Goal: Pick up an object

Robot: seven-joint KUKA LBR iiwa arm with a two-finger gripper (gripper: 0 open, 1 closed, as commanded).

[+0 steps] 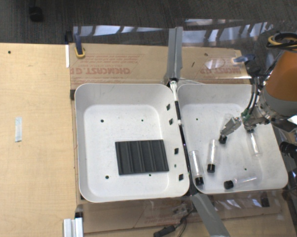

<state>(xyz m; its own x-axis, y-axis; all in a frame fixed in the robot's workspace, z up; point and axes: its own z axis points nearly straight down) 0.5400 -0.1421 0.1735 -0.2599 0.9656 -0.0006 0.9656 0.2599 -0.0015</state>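
The right bin (267,181) holds several clear tubes with black caps. One tube (195,166) lies near the bin's left wall, another tube (211,156) lies just right of it, and a third tube (241,181) rests near the front. A further clear tube (254,144) lies toward the right. A black ribbed slab (141,156) lies flat in the left bin (89,132). My gripper (226,132) hangs low in the middle of the right bin, slanting down to the left, its tip just above and to the right of the second tube.
The arm's orange band (285,75) and grey wrist stand over the right bin's far right corner. A grey divider bar (175,53) runs between the bins at the back. Brown cardboard lies under both bins, with a wooden bench top to the left.
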